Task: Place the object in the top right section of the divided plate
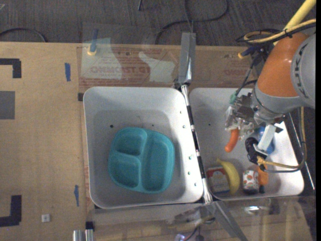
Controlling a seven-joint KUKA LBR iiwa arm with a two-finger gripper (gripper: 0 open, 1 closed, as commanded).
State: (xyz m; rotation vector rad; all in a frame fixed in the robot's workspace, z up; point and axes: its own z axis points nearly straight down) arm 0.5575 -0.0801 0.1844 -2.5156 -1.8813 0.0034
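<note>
Nearest to the lens: grey arm (296,79) with a smooth, rounded orange band, above the right bin (210,104). Hangs over that bin with the gripper (242,118), a cluster of pale metal parts; cannot tell if the jaws stand apart or together.

Just under the gripper, at its lower edge, a small orange piece (230,140), long and tapered like a carrot, matte, with a lighter top end. Points down toward the bin floor; impossible to say whether clamped or only touching.

In the left bin (100,97), well apart from that piece, lies the divided plate (142,159). Teal, smooth plastic, rounded corners, slightly turned; shows one long compartment on the right side and two smaller ones on the left.

Along the near wall of the right bin: a curved yellow banana (231,175), touching a red and white box (216,179), then beside these a small round can (250,181) with a printed label. Close to the wrist, a blue and white object (266,137).

Both bins white, shallow, with sloped walls, on a flat tan bench (40,159).
</note>
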